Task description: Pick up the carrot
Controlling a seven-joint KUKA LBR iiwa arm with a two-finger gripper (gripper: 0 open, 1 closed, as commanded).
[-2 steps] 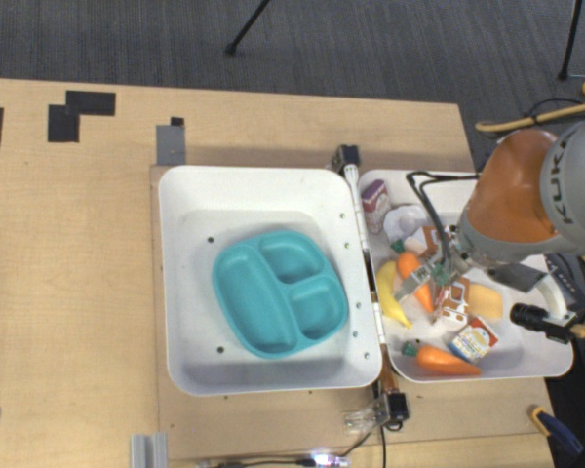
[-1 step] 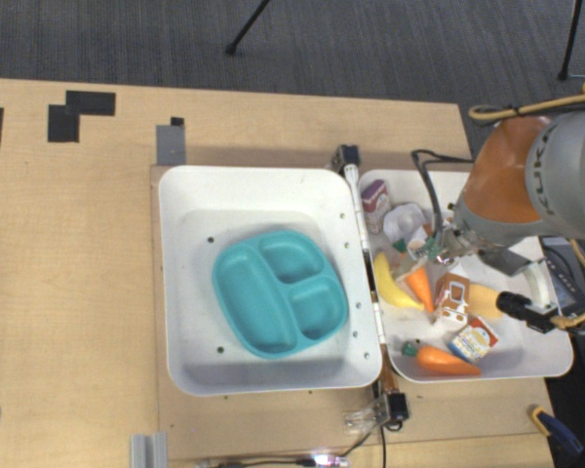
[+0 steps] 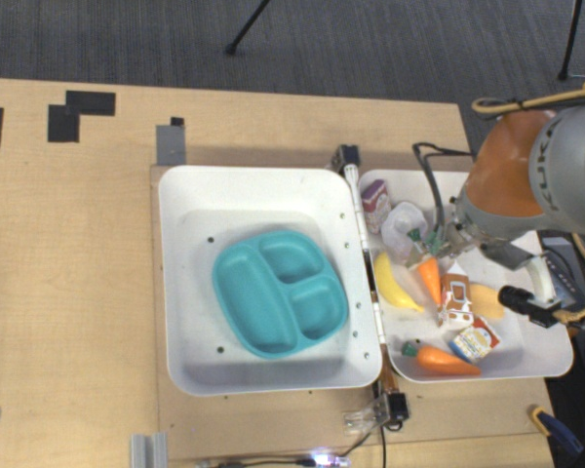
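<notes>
You are looking down on two shallow white plastic bins sitting side by side on a pale wooden bench [image 3: 68,261]. The left bin [image 3: 190,281] is holding a teal divided plastic tray [image 3: 278,292], which is lying near its middle, tilted a little. The right bin [image 3: 556,359] is crowded, and the grey arm with the orange band [image 3: 526,178] is reaching into it from the right. Take the yellow toy banana [image 3: 395,291] as your landmark: it is lying against the right bin's left wall. Just to the right of the banana, an orange toy carrot [image 3: 429,281] is standing steeply, its upper end right under the two-finger gripper [image 3: 439,245]; you cannot tell from here whether the claw is released or clenched, nor whether it is touching the carrot. A second orange toy carrot [image 3: 447,361] is lying flat below and to the right of the banana, near the bin's front edge. A small red-and-white carton [image 3: 456,298] is sitting right of the banana, beside the steep carrot, and another small carton [image 3: 473,341] is lying below that. Above the banana, a clear plastic cup [image 3: 405,227] and a small purple-labelled container [image 3: 374,199] are resting near the back of the bin.
</notes>
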